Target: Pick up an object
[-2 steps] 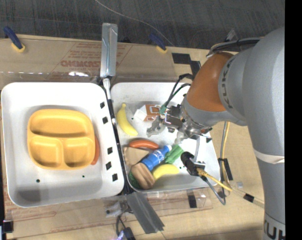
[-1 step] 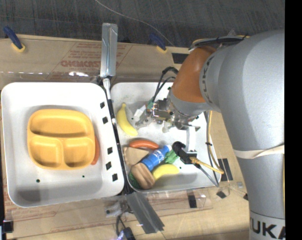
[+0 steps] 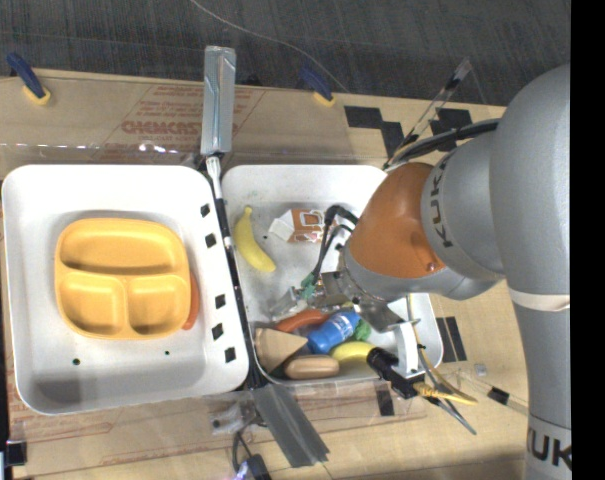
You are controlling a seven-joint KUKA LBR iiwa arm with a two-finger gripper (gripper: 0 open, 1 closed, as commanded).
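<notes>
Gripper (image 3: 327,290) state could not be told. It was positioned over the right bin (image 3: 282,183), blue object (image 3: 334,332) at five o'clock. A vertical descent onto one item would be advised.

Two white bins (image 3: 22,268) — one yellow tray (image 3: 124,273).

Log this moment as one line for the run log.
arm: over right bin | tool: low among clutter | grasp: not evident | below: blue bottle, banana | left bin: yellow tray
</notes>
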